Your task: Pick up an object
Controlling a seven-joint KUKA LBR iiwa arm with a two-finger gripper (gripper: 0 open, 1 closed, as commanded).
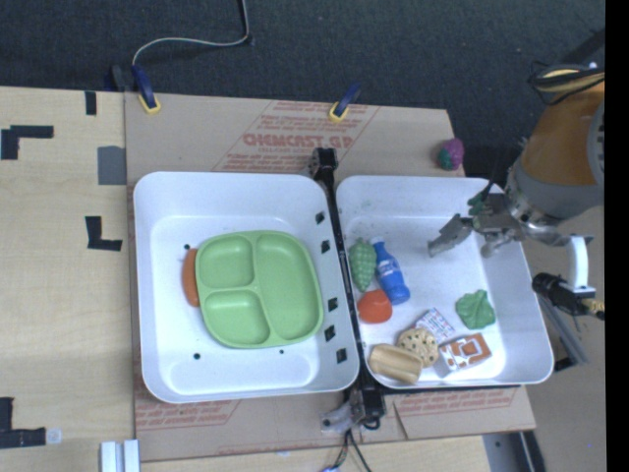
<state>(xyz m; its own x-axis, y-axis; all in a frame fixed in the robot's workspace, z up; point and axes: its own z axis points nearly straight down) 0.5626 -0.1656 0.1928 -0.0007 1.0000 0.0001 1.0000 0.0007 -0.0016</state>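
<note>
Grey gripper [460, 234] hangs over the right bin [511, 367], up at about two o'clock, with its fingers apart and nothing between them. Toys wait lower down: a blue bottle [391, 275] at nine o'clock, a green leaf [477, 309] at four o'clock. I think it is reaching, so next it must go down and squeeze one toy.

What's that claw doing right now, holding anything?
Gripper: open, holding nothing, poised over the right bin.
</note>
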